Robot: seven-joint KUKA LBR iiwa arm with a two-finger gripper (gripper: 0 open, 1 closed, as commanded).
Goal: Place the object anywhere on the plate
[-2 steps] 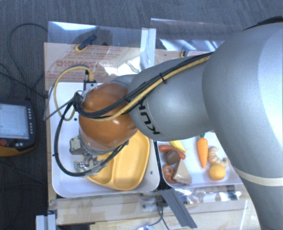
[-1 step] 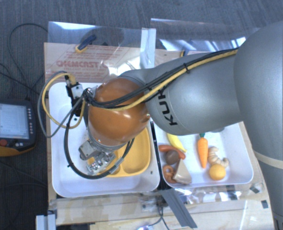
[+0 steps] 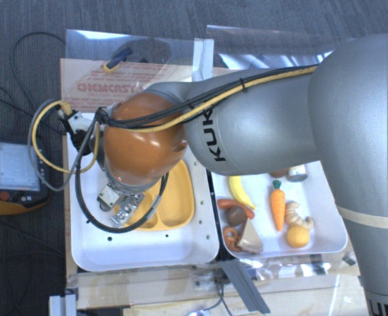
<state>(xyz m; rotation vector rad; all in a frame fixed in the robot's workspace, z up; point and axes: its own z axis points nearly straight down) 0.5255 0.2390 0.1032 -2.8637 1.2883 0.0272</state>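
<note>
while the arm reaches in from the right across both bins, its orange band is seen hanging over the left bin, and the gripper is pointed down just below that band, above the near left part of the yellow plate. the plate is lain in the left bin, with its long side running away from the camera, and much of it is covered by the wrist. whether the tool is spread or closed cannot be told from this slant, and nothing can be made out in its grasp, so which object is meant for the plate cannot be settled.

the loose items are gathered in the right bin: a banana, a carrot lying with its green end away from the camera, an orange, and some brown pieces beside the divider. all of these are set to the right of the gripper, across the rims between the bins, well apart from it. if an object is already carried, only a short lowering onto the plate is judged to be needed; if not, a move rightward is called for first.
</note>
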